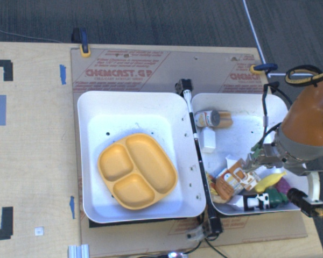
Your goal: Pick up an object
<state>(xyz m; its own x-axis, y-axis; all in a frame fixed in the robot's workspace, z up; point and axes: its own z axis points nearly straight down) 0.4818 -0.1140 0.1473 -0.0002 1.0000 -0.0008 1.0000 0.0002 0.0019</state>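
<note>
On the left, the left bin holds one yellow divided plate, lying flat in its near half and well apart from the arm. Between the two bins runs a black divider.

In the right bin, at the far side near the divider, a small jar lies on its side, and just near of it is a small white block. In the near part of this bin there is a pile: an orange snack packet, then a yellow banana-like toy, a purple piece, a green piece and a black-and-white item, all touching or very close.

The gripper is low over this pile, just beyond the packet's right end. I cannot tell its state, because the wrist hides it, and nothing is seen held.

I judge that the step is the descent or approach for the grasp, so no object is picked yet. The next move calls for closing on a single thing, probably the packet or the yellow toy, and lifting straight up without dragging the neighbours.
</note>
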